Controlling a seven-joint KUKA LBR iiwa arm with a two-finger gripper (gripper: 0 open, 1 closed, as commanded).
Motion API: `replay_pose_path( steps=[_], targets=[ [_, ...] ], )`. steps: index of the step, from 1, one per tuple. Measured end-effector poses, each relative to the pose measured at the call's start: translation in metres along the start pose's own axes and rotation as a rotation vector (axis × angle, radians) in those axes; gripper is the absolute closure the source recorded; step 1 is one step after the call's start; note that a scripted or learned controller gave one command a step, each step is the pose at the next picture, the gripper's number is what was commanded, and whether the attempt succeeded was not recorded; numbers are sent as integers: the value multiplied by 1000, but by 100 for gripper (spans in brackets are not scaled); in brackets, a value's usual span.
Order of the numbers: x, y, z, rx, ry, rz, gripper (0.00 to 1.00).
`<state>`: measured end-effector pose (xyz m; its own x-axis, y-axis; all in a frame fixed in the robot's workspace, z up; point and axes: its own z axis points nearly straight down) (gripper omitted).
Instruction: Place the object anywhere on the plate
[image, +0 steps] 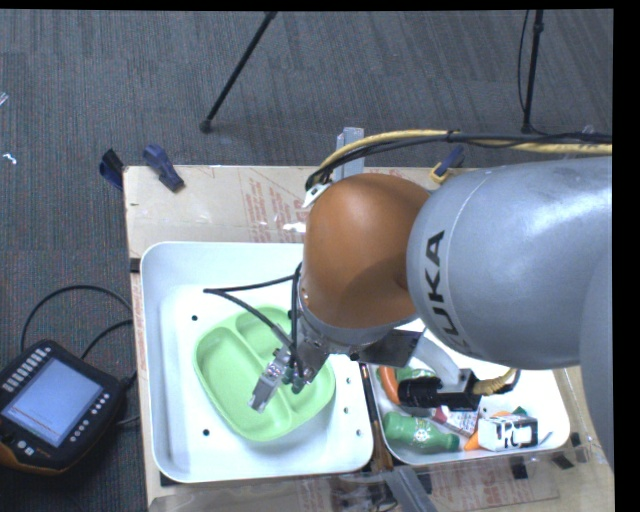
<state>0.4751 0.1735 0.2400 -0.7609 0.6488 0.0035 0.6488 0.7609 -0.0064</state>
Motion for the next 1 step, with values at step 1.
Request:
replay_pose_path(
  steps=[1],
  targets=[
    [-20,34,16,-1,-1,-253,0]
  ],
)
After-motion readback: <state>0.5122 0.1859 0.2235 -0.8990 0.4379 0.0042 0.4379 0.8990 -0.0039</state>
